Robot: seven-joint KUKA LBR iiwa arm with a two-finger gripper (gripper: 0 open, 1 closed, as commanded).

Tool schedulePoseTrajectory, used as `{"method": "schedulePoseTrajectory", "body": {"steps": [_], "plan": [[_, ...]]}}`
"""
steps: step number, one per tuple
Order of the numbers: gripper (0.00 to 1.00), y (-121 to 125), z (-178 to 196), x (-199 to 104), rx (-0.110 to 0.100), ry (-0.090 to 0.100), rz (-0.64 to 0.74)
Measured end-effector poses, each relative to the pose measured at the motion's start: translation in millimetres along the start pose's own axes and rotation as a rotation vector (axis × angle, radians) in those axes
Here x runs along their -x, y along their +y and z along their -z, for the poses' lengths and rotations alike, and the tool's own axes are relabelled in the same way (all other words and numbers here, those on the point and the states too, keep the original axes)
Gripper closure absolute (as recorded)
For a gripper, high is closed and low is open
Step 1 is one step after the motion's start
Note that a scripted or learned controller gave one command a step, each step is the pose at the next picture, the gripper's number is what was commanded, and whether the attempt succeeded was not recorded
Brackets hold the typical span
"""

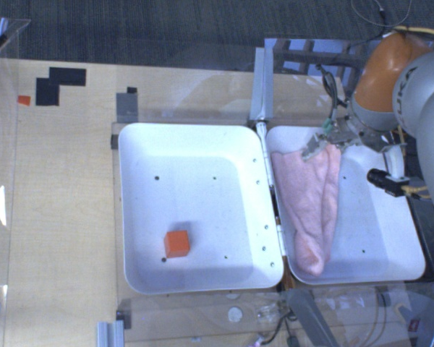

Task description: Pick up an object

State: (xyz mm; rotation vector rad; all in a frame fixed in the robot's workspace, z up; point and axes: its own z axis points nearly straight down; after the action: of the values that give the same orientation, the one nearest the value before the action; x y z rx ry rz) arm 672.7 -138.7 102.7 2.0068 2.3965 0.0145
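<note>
while the pink cloth (312,204) lies in the right bin (380,262), it occupies that bin's left half, running along the wall shared with the left bin.
item: pink cloth, soft, folded into a long strip. long axis runs from the bin's far edge toward its near edge; the near end is rounded and stops just short of the near-left corner; the far end is bunched and lifted at the far edge.
item: gripper (331,137), at the far edge of the right bin, its metal fingers pinching the bunched far end of the cloth; the cloth shows between them.
item: arm (412,85), grey with an orange band, entering over the bin's far-right corner; a black fitting with cables hangs above the bin's right side.
item: right bin, shallow, white, small dark dots on the floor. its right half and near-right corner are bare white floor, open beside the cloth.
item: left bin (141,194), shallow, white, touching the right bin along a metal divider strip. it holds one orange block (177,243) near the near-left corner, well apart from every wall but the near one; the far half of the floor is bare.
item: bench (58,215), pale wood surface, carrying both bins; black markers and a small orange tag sit at its far-left corner. beyond the bench's far edge, dark carpet.
</note>
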Motion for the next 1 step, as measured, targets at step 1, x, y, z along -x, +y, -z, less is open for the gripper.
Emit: {"method": "schedulePoseTrajectory", "body": {"steps": [1], "plan": [[0.0,-36.9,-12.6,2.5,-0.006,0.003,0.049]]}}
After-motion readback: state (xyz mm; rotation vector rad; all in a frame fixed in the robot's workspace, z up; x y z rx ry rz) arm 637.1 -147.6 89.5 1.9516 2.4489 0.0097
